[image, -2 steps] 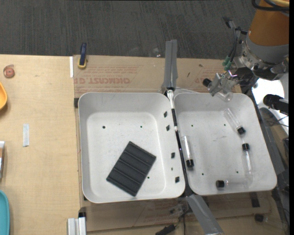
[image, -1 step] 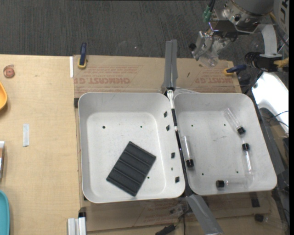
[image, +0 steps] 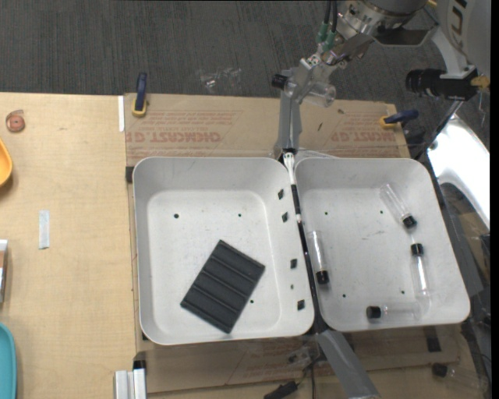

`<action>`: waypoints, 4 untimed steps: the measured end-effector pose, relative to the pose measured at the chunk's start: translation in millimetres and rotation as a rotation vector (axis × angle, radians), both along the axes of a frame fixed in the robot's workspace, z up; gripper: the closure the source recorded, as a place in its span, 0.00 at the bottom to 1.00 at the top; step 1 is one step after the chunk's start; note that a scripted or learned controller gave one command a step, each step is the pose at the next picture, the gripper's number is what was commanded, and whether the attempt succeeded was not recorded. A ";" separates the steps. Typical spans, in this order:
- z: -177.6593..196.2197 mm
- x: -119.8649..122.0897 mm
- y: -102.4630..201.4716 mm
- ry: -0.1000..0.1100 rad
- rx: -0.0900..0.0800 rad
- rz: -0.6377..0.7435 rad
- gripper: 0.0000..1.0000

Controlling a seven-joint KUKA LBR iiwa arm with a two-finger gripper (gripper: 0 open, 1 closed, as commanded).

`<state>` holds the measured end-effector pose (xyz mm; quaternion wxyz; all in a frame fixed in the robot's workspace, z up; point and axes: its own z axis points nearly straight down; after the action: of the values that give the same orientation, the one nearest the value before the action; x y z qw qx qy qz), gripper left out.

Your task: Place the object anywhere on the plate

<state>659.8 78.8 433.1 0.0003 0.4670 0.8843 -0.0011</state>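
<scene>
Two white bins: the left bin (image: 140, 234) holds the dark ribbed plate (image: 224, 285), the right bin (image: 437, 203) spare tubes (image: 396, 206). Above the far rims hangs the gripper (image: 327, 53), a clear, black-capped tube (image: 306, 84) just beneath; its grip cannot be told. The tube is probably light, stiff, slick and prone to rolling, and best taken mid-barrel.

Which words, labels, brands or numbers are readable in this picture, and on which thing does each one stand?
"CHEMCAST GP": red print on the cardboard sheet behind the left bin, upside down from this camera; the smaller print under it is too blurred to read.
The same red print stands on the cardboard behind the right bin, too faint to read surely.
Dark letters on the white arm part at the top right: cut off, unreadable.
</scene>
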 end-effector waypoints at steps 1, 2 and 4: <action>3.7 0.1 72.6 -0.001 0.001 0.571 1.00; 8.1 -13.0 149.7 -0.002 0.002 0.827 1.00; 24.8 -9.9 147.5 -0.006 0.001 0.821 1.00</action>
<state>649.9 226.4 457.9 0.0030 0.0754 0.9972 0.0008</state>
